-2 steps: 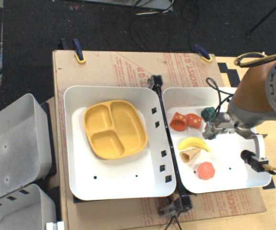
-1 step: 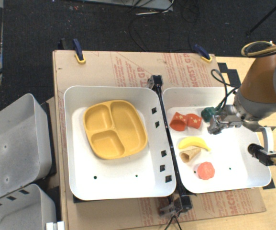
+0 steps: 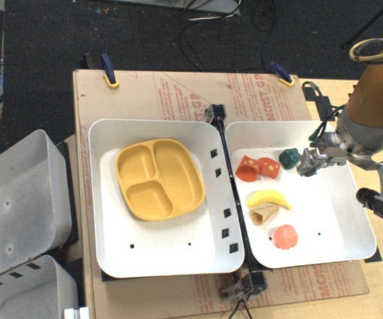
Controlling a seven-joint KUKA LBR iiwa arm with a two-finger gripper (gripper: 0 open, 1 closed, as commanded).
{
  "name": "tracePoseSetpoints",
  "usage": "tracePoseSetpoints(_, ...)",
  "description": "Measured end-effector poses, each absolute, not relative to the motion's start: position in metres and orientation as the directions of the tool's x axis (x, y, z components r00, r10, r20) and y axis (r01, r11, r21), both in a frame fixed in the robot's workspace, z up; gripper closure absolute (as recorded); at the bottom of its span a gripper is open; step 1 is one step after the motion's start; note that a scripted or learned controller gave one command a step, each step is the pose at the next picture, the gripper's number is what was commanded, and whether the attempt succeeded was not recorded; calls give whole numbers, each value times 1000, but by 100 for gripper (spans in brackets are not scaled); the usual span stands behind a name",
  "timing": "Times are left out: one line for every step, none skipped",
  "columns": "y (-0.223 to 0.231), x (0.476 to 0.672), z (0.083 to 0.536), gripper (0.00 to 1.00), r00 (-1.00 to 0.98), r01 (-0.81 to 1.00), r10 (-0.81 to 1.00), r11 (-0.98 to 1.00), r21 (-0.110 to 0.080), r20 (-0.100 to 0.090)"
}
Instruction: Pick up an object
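The dark green rounded object (image 3: 289, 157) lies in the right shallow white bin (image 3: 340, 234), just beside the tool (image 3: 308, 164) on the side towards the bin divider. Whether the tool is wide or narrow cannot be told. Red pieces (image 3: 257, 168) crowd it beyond; the table carries both bins.

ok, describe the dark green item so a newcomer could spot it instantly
Look in the right bin, near its top edge. A row of small things runs there, and the green piece is the rightmost, just right of two red pieces and beside the gripper. It is the only dark green thing, small and rounded.
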State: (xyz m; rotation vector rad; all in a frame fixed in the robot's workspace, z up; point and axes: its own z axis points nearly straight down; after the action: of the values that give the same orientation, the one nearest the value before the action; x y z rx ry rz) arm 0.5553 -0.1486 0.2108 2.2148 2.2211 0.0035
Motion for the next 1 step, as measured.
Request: tracePoseSetpoints(-93,538,208,100,-6,1000,1000,6,-3,2)
